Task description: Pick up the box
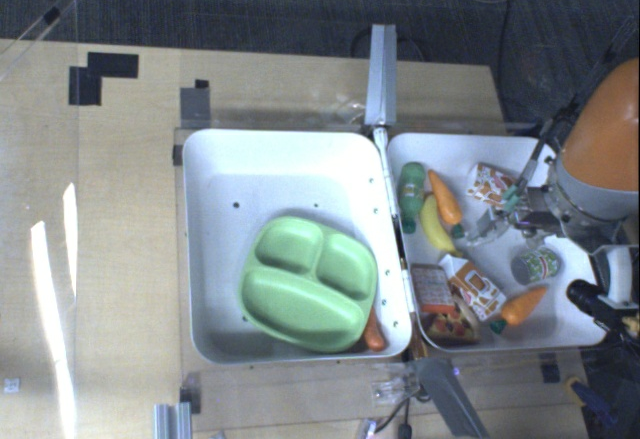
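Note:
Two small cartons lie in the right bin (560, 152). A white and orange box (489, 183) rests near the back. A second orange and white box (474, 288) lies at the front, beside a dark red packet (432, 289). My gripper (497, 213) hangs over the middle of this bin, just in front of the rear box and left of a small can (537, 264). I see nothing held in it. The arm's orange band (612, 127) rises at the right.
A green bottle (411, 189), a banana (436, 226) and a carrot (444, 197) lie along the right bin's left wall. Another carrot (522, 305) lies near its front. The left bin (215, 227) holds an overturned green sectioned plate (310, 282).

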